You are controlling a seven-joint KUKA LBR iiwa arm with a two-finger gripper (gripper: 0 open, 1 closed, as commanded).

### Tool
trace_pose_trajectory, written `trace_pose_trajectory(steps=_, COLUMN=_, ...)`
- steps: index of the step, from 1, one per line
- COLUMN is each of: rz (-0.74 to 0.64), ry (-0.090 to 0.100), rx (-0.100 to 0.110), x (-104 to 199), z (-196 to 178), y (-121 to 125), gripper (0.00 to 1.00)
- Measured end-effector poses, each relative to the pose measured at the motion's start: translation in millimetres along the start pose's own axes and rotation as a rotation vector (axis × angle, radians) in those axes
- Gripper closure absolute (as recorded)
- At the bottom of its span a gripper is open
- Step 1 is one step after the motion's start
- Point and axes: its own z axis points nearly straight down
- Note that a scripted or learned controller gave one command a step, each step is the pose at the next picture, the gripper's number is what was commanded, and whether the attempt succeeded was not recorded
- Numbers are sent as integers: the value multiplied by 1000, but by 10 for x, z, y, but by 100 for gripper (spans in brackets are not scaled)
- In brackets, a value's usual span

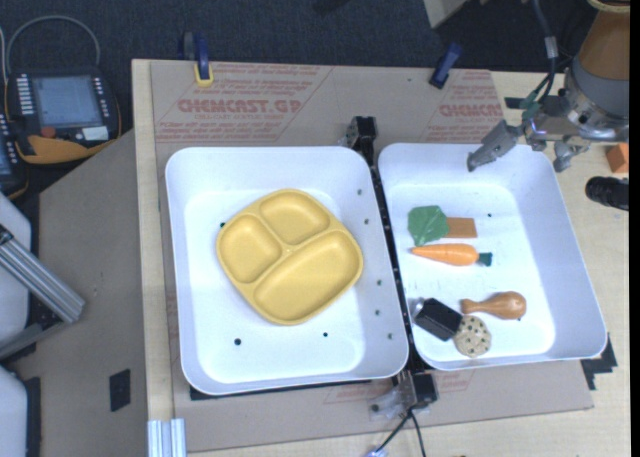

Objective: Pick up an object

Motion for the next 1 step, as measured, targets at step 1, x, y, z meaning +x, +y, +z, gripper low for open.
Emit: trace_pose_trajectory(steps=1, rz=-3, ry=-3, rx=-15, x=7, z=-88, y=26, gripper=0)
